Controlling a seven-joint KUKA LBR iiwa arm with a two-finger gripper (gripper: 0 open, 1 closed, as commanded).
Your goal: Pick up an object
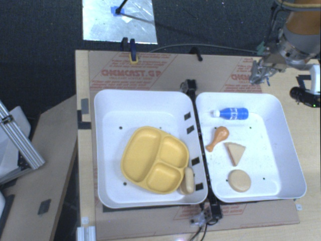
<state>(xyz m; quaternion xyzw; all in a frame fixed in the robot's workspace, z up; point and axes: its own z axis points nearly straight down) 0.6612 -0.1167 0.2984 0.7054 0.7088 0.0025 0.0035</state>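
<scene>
The right bin (288, 134) holds a blue bottle with a white cap (231, 113), an orange drumstick-shaped toy (217, 137), a tan wedge (234, 152) and a round tan piece (239, 180). In the left bin (108, 134) lies a yellow divided tray (153, 159), with a small beige roll (188, 180) at its lower right corner. My gripper (258, 78) hangs at the upper right, above the bench just behind the right bin's back rim. Nothing shows between its fingers.
A metal plate (119, 14) with a blue mark lies behind the bench. A clamp (132, 50) sits at the bench's back edge. An aluminium frame (17, 137) stands at the far left. Black clips (190, 129) line the seam between the bins.
</scene>
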